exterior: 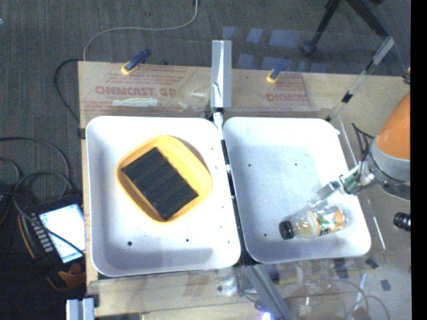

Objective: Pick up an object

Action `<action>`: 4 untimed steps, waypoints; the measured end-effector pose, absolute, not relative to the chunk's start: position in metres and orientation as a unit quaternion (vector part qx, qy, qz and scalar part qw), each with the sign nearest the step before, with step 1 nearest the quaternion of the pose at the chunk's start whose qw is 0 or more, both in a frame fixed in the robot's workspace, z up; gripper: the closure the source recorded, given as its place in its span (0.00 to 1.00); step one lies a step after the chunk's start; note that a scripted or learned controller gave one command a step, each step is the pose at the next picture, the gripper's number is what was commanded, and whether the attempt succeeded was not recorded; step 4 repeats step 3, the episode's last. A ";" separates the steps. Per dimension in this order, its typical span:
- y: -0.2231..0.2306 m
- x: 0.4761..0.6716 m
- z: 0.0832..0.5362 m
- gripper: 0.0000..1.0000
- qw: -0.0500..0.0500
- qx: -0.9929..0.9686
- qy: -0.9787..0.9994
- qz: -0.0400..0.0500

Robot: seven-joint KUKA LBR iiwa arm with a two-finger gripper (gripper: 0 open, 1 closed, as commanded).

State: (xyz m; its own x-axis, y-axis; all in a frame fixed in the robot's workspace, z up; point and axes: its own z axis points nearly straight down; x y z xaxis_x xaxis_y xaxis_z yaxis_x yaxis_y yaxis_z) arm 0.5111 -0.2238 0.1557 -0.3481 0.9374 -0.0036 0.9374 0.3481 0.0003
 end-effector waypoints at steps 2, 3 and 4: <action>-0.220 0.486 0.122 0.00 -0.001 0.694 0.720 0.001; -0.113 0.484 0.150 0.00 -0.001 0.644 0.765 0.000; -0.113 0.484 0.150 0.00 -0.001 0.644 0.765 0.000</action>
